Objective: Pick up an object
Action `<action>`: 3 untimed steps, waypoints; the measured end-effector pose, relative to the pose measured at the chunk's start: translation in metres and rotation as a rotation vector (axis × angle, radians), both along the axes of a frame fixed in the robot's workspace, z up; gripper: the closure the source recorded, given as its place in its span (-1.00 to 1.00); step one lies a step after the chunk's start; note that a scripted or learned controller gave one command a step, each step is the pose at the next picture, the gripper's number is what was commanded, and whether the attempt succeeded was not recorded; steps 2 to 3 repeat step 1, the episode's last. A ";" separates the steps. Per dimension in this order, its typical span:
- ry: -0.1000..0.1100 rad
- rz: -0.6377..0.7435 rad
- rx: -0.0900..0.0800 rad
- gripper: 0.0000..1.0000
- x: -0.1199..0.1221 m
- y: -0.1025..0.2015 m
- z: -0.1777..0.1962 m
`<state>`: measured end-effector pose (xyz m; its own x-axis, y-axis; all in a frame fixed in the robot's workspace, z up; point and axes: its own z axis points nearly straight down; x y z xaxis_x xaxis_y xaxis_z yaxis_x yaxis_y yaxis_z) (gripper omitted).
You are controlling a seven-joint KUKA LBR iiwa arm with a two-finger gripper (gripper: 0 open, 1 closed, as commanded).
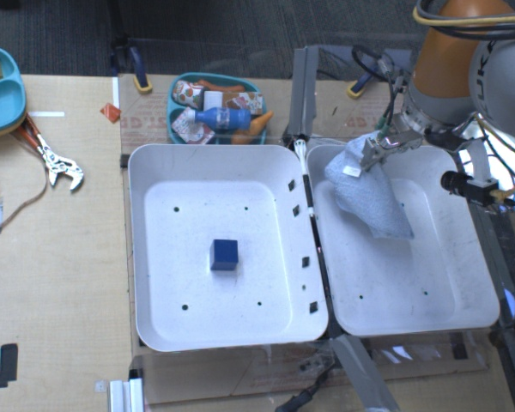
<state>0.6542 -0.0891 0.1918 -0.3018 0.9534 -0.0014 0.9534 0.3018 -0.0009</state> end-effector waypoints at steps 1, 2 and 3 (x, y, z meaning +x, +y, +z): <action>0.000 -0.227 0.000 1.00 0.004 0.035 -0.001; 0.000 -0.227 0.000 1.00 0.004 0.035 -0.001; 0.000 -0.227 0.000 1.00 0.004 0.035 -0.001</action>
